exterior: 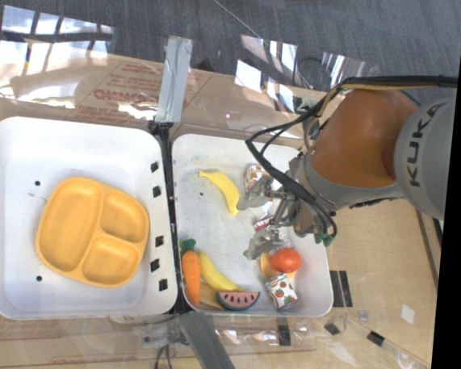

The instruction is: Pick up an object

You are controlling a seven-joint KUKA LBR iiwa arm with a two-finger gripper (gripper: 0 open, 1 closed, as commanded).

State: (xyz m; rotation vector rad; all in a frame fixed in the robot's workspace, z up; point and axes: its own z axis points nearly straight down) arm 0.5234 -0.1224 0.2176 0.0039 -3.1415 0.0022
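Nearest the camera, along the front edge of the right bin (175, 215), lie a carrot (191, 275), a second banana (220, 277), a watermelon slice (237, 299) and a small patterned carton (282, 291) at the front right corner. Just behind the carton sits a red tomato (286, 260). One yellow banana (222, 189) lies near the bin's back edge. Reaching in from the right, the grey and orange arm (364, 144) holds its gripper (266, 220) low over the bin's middle, fingers spread and nothing between them, the near finger just beside the tomato. Across in the left bin (14, 159), a yellow divided plate (92, 230) rests at its centre
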